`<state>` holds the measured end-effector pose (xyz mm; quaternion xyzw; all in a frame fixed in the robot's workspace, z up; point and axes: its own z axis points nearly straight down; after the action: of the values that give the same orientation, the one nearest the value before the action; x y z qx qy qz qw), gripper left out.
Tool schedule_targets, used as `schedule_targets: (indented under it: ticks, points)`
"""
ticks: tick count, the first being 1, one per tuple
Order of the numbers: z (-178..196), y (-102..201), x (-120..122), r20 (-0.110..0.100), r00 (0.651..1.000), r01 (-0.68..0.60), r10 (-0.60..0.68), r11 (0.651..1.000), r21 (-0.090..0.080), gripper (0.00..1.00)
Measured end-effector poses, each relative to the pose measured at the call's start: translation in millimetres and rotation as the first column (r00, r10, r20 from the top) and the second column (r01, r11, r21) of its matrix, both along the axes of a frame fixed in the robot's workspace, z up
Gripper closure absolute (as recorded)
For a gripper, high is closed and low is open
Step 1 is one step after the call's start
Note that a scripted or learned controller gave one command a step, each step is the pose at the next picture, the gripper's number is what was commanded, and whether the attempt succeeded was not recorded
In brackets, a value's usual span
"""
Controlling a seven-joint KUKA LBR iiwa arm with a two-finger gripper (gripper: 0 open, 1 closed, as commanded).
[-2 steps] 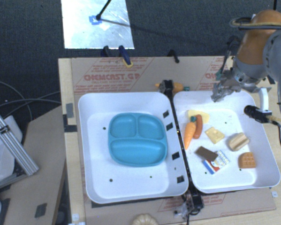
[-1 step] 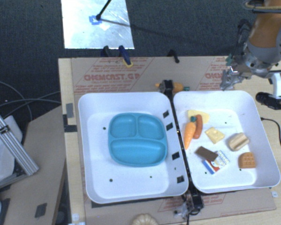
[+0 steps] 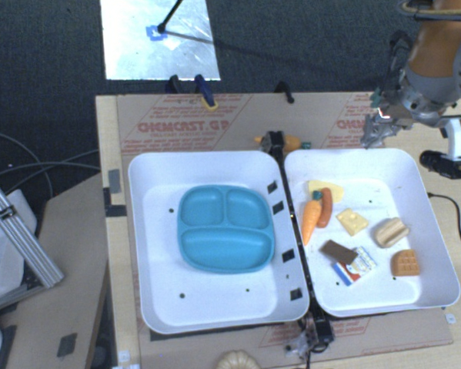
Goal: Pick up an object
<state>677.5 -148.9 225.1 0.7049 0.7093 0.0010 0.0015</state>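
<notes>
Two white bins sit side by side on the desk (image 3: 173,113), and we find every candidate for picking in the right bin (image 3: 429,231): an orange carrot (image 3: 312,218) lying next to a darker sausage-like piece (image 3: 325,206), a pale yellow wedge (image 3: 326,190) above them, a cheese cube (image 3: 353,221), a bread roll (image 3: 390,231), a waffle (image 3: 405,262), a brown chocolate-like slab (image 3: 339,251) and a small red, white and blue packet (image 3: 356,264). The left bin (image 3: 153,246) carries a blue divided plate (image 3: 225,228). The arm (image 3: 438,49) comes in at the upper right, and its hand (image 3: 376,134) hangs above the far rim of the right bin, near that bin's back corner and well apart from all the items. Whether the hand is spread or closed we cannot tell from this angle (the tip is small and partly blurred), and nothing shows in it. As we judge it, the task has barely begun: no item is lifted, none is touched, and all lie flat on the bin floor. What is left is nearly everything, namely bringing the hand over one item, lowering, closing on it and raising it clear.
</notes>
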Motion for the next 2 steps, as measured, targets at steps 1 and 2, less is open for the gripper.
schedule_targets:
  ticks: [1, 2]
  points:
    - [9.7, 36.4, -30.2, -0.003, 1.0, -0.001, 0.001, 1.0, 0.001, 1.0]
    - [-4.4, 78.6, -71.1, -0.005, 1.0, 0.0, 0.0, 1.0, 0.001, 1.0]
